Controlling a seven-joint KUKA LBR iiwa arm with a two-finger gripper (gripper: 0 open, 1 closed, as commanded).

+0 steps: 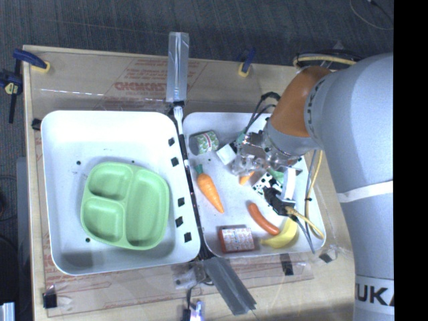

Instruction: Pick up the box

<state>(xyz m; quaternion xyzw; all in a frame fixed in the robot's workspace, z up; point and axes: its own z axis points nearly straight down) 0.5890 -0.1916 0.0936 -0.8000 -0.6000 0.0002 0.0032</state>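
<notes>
The grey arm (364,179) bulks largest, rising closest to the lens, and its end effector (257,160) sits low in the right bin (215,246), 1 of 2 white bins on the desk (100,79). We cannot tell how the end effector is set, since the wrist and cabling cover it from above.

We take the box (235,239) to be the small reddish carton with a patterned face. It lies flat, well below the end effector and a little to its left, near the bin's front wall. Just right of the box are a red sausage-shaped item (262,218) and a banana (284,236), both under the end effector's lower side. A carrot (209,189) lies to the end effector's left, and a small green-labelled can (204,142) sits up and to the left of it. Far left, in the other bin, rests a green divided plate (126,206).

We judge the task to be at the approach step: the end effector is not over the box and nothing shows as lifted. The next move calls for a shift toward the front wall, then a descent that straddles the box without catching the banana or the wall.
</notes>
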